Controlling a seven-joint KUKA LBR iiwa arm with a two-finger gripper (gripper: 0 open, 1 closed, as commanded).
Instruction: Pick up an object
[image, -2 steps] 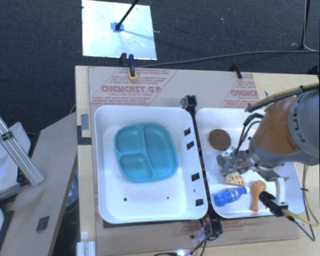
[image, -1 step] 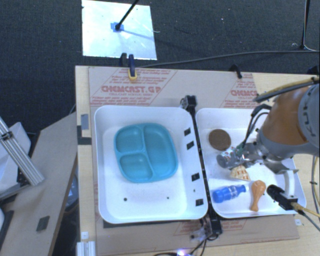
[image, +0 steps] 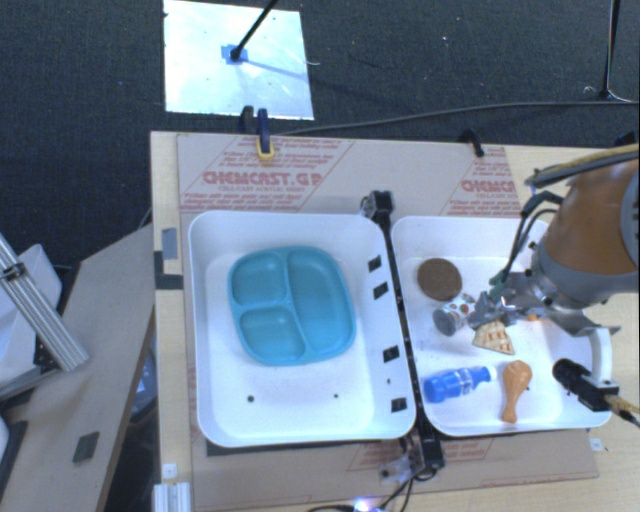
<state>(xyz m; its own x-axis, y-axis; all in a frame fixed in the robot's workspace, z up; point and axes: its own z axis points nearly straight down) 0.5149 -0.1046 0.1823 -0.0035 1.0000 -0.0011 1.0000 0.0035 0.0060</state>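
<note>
Right bin (image: 470, 240), camera view: gripper (image: 487, 308) sits low over the middle of the bin, between a small grey can (image: 447, 320) and a tan wedge (image: 493, 339). It's touching or almost touching both, can't separate them at this slant. Can't tell whether the gripper is wide or narrow, since its metalwork blurs into the can. Nothing visibly held, so I'd call the pick not yet made

Likely target is the can or the wedge; both lie mid-bin, just beside each other

Risks as I judge them:
- two candidates this close: a close could catch both, or clip one and push the other out
- wedge looks flat and thin, so it's likely to slide or pivot on the bin floor rather than seat
- wedge is partly tucked under the gripper body, so more descent could pin it instead of grasping it
- can looks round and seems to be on its side; an off-centre nudge rolls it toward the divider
- brown disc (image: 439, 278) is near the can on the far side and gets shoved if the can moves that way
- bottle (image: 456, 384) and drumstick (image: 514, 388) are by the front wall, apart from the gripper, so low risk

Left bin (image: 300, 395) holds a blue plate (image: 292, 305), well apart, not in play
</note>
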